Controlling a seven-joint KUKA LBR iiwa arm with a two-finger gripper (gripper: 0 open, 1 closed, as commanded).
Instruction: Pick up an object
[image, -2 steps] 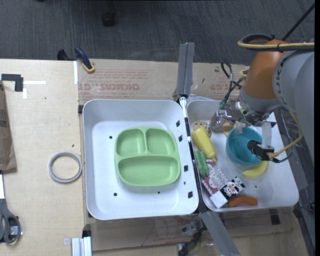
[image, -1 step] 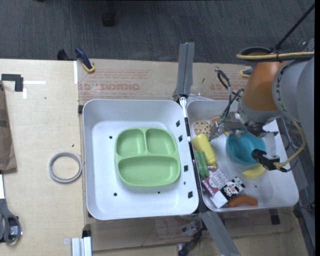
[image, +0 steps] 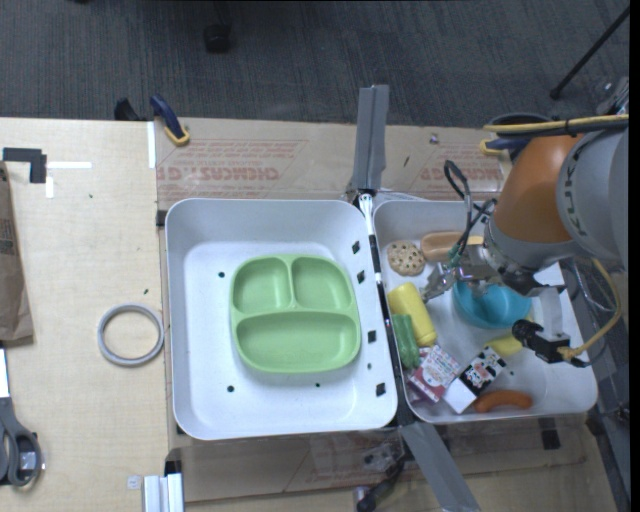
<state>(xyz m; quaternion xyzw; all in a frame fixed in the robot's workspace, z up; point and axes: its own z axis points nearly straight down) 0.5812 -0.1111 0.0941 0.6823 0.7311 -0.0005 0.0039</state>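
Camera view, arm: we see the grey arm with its orange band (image: 535, 185) reaching in from the right, over the right bin (image: 575, 400).
Camera view, hand: the hand (image: 447, 280) sits low in the right bin, just beside the blue bowl (image: 490, 305); we cannot tell how far it is open or whether it has hold of anything.
Camera view, right bin: we find a cookie (image: 405, 258), a yellow block (image: 412, 311), a green piece (image: 404, 340), a pink-and-white packet (image: 435, 370), a black-and-white box (image: 478, 375) and an orange carrot-like piece (image: 503, 402).
Camera view, left bin: a green divided plate (image: 295, 315) lies in the left bin (image: 190, 330).
Camera view, surface: we note a tape ring (image: 131, 334) left of the bins.
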